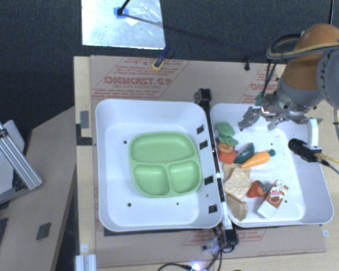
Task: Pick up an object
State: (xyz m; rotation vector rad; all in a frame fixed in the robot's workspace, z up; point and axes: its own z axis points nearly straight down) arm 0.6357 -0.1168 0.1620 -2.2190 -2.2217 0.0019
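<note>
Now: left bin [110,151] holds green tray [164,164]; right bin [313,191] holds toy carrot [255,159].

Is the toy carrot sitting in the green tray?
No, the toy carrot lies in the right bin, while the green tray sits in the left bin.

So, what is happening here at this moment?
A grey robot arm reaches in over the right bin, where toy food lies: a carrot, a cracker and other pieces. Its gripper hovers near the bin's far end with nothing between its fingers. The left bin holds a green divided tray.
</note>
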